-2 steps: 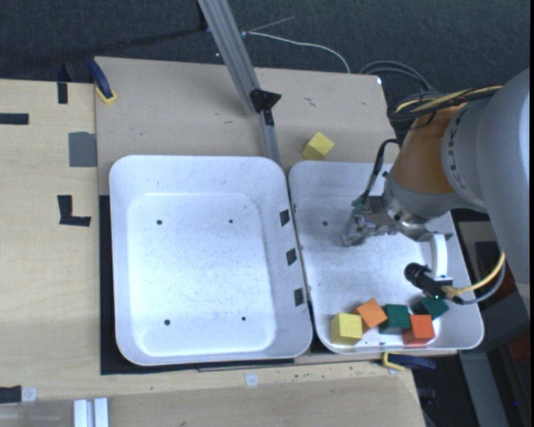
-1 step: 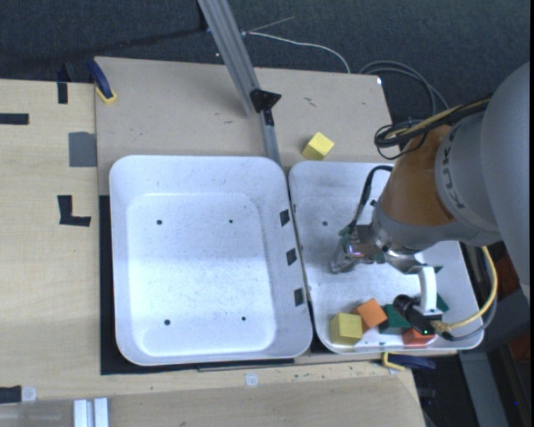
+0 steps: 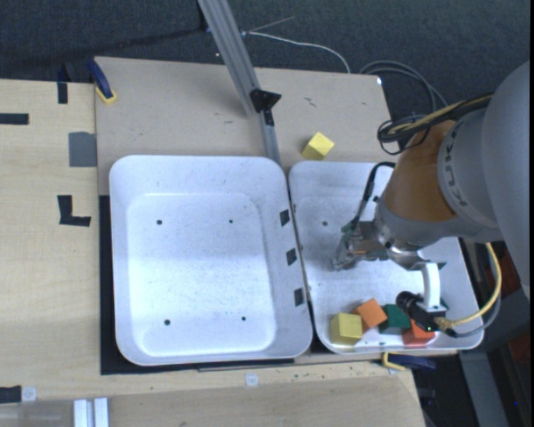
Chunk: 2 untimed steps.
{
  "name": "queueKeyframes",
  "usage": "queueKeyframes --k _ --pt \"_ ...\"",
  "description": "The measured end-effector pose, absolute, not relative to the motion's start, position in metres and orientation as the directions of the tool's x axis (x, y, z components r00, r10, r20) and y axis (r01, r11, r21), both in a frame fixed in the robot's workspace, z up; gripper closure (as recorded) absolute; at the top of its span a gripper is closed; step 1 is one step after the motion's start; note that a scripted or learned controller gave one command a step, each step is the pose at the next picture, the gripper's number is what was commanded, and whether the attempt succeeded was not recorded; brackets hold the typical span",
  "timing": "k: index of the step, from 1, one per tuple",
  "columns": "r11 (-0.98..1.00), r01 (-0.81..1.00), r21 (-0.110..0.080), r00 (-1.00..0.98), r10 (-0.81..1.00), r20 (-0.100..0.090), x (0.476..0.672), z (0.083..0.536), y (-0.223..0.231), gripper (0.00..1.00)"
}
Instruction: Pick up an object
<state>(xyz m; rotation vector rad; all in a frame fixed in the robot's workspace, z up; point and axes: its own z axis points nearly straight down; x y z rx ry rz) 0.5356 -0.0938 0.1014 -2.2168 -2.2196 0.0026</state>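
My gripper (image 3: pixel 345 254) is low in the right bin (image 3: pixel 325 194), near its middle, with the grey arm and orange band (image 3: pixel 418 185) reaching in from the right. Nothing shows between its tips. Several small blocks lie in the bin's front corner: a yellow block (image 3: pixel 346 327), an orange block (image 3: pixel 371 313), a green block (image 3: pixel 396 318) and a red block (image 3: pixel 417 333). They lie in front of the gripper, apart from it.
The left bin (image 3: pixel 196 256) sits beside the right one. A yellow cube (image 3: pixel 319 146) lies on the bench behind the right bin. A slanted metal pole (image 3: pixel 236 52) crosses the back. Cables (image 3: pixel 400 127) loop at the right.
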Motion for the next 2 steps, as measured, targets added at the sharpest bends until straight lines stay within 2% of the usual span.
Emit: queueKeyframes --k 1,2 --pt "0.002 1.0 0.001 -0.002 1.0 -0.001 0.587 0.091 -0.105 1.0" --pt "-0.001 1.0 -0.004 0.001 1.0 0.0 0.541 0.092 -0.094 1.0"
